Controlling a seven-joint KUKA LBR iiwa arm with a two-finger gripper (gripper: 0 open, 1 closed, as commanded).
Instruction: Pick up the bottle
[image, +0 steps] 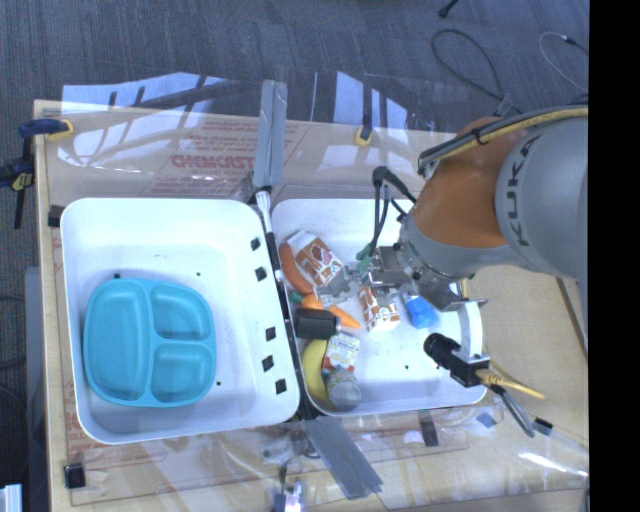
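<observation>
The bottle (342, 366) is small and clear, with a white-and-red label and a grey cap. It lies near the front edge of the right bin (440, 395), its cap toward the front, next to a yellow banana (314, 366). My gripper (360, 272) hangs over the middle of the right bin, above and behind the bottle and apart from it. It is close to two brown-and-white cartons (318, 260) (379, 308). Nothing shows in its grasp.
An orange sausage (289, 268), a carrot (338, 315), a black block (314, 324) and a blue object (421, 312) crowd the right bin. In the left bin (130, 225) lies a blue divided plate (150, 340). The arm covers the right bin's far right side.
</observation>
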